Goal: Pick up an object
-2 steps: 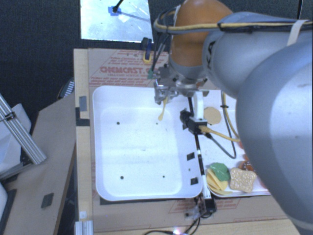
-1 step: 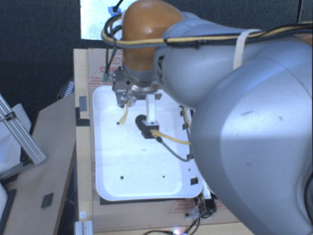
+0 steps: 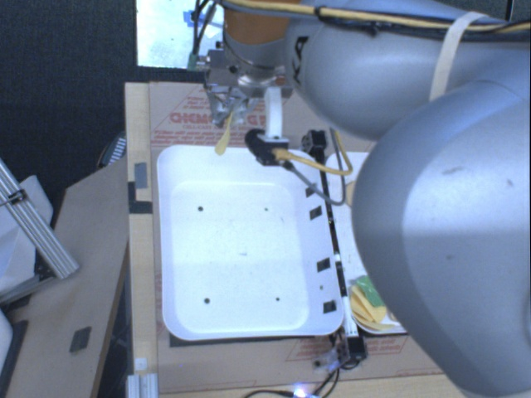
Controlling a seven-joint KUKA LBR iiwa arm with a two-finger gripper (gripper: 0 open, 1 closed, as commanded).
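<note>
1. My gripper (image 3: pixel 230 116) hangs in the upper middle of the frame, just above the far rim of the left white bin (image 3: pixel 170 247).
2. My fingers are drawn narrow around a thin pale yellow stick-like object (image 3: pixel 224 137), which pokes down from between them at a slight tilt; its lower tip sits right at the bin's far edge.
3. My grey arm (image 3: pixel 415 98) fills the right and upper right of the frame, with the orange band (image 3: pixel 257 11) at the top above the wrist.
4. At the lower right, beside my arm, yellow and green objects (image 3: pixel 369 301) lie in the right bin (image 3: pixel 390 328); I cannot tell what they are.
5. Cardboard sheeting (image 3: pixel 178 114) lies under the bins.
</note>
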